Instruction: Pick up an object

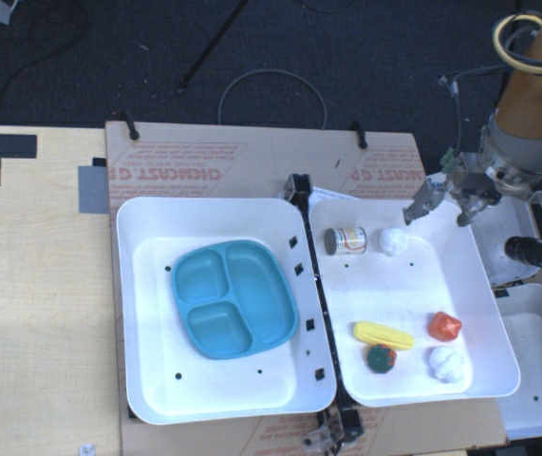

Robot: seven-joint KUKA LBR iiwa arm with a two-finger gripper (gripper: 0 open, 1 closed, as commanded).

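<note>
Camera view | tool [445, 200] hovering over right bin's [484, 264] far right corner, fingers spread, seemingly grasping nothing | can [345, 240] and white ball [391, 241] lying near far wall | corn [383, 333], red piece [445, 326] sitting nearer | blue tray [233, 297] resting in left bin [147, 255]

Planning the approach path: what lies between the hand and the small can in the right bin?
In the camera view, a white ball lies between the hand and the small can, just right of the can, on the right bin's floor.
</note>
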